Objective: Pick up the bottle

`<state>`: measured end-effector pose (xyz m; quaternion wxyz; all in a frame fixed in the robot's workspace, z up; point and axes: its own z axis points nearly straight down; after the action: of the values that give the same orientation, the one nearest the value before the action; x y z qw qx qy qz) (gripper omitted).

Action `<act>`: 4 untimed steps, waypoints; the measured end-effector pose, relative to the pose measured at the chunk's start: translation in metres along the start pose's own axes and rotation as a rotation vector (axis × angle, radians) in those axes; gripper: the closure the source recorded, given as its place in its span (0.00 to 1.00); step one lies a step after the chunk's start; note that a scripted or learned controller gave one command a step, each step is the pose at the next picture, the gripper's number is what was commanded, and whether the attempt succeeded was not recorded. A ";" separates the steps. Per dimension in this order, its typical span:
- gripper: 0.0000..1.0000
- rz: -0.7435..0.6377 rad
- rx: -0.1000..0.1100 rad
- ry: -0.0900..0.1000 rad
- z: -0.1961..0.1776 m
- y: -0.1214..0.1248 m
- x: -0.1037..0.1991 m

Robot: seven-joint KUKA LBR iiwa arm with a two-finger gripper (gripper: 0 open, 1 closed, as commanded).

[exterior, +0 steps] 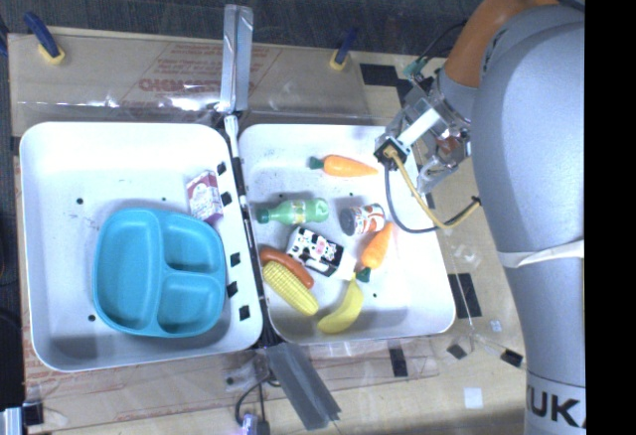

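While the gripper (429, 147) hangs over the far right rim of the right bin (298, 157), the bottle (295, 213) lies well apart from it, on its side by that bin's left wall, approx. halfway btwn the far & near edges. It's green w/ a pale label, its long axis running left-right & what looks like the cap end pointing left. How wide the gripper is set can't be told from this angle (wrist hardware covers it). Just right of the bottle sits a small red-&-white can (365, 218), close, though contact can't be judged. On the far side of both, a carrot (343, 165) lies left-right w/ its green top to the left. A 2nd carrot (375, 246) lies tilted on the near side of the can, green end toward the near side. Just near of the bottle is a black-&-white box (316, 249). Left of the box a sausage (286, 266) lies against a yellow corn cob (289, 287), both slanted, by the left wall. A banana (343, 309) curves along the near side, next to the cob's right end. Over in the left bin (40, 224), a blue tray (159, 272) w/ compartments takes up much of the floor, & a small maroon pouch (204, 195) sits at the tray's far right, close to the wall btwn the bins.
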<state>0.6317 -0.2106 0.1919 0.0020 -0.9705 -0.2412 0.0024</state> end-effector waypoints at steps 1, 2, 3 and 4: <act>0.00 -0.077 -0.003 0.002 -0.033 0.006 0.016; 0.00 0.211 0.002 0.000 -0.001 -0.023 0.008; 0.00 0.002 0.001 0.000 0.101 -0.073 0.054; 0.00 0.158 -0.002 0.004 -0.025 -0.041 0.025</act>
<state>0.6352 -0.1629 0.2171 0.0012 -0.9865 -0.1639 0.0003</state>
